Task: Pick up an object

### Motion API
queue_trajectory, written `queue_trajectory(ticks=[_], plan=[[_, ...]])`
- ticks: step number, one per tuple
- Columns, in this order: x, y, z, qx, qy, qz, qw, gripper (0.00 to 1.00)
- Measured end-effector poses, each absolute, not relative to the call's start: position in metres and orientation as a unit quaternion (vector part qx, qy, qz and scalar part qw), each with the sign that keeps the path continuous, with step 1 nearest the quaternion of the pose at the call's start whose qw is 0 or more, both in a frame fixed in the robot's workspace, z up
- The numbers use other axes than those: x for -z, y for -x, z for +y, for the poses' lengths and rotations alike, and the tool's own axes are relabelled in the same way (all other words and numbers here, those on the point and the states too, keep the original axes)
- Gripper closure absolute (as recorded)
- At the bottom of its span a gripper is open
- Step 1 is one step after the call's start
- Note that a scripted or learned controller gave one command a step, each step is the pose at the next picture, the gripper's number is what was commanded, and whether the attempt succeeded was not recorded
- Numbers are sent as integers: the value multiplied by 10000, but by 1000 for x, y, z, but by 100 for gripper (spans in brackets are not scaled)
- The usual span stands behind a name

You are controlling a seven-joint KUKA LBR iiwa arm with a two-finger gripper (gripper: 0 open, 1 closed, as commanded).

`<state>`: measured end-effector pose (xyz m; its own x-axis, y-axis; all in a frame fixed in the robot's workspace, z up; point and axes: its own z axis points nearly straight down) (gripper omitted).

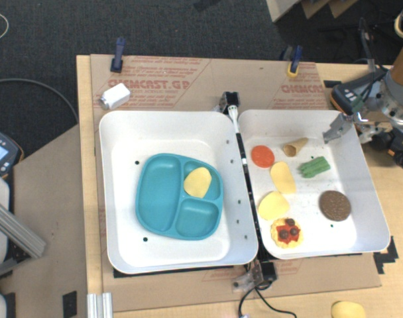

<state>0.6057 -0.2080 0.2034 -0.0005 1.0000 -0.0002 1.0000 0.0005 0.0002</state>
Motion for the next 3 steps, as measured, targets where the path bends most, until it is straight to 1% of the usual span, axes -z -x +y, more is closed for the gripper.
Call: queue_trajectory(ticks=[1,2,3], plan=[[-204,-498,-158,11,-7074,7068,-43,0],[-92,-635,-129,2,-7073,7069,-1,0],[-85,-637,-137,2,-7074,7068,7,0]])
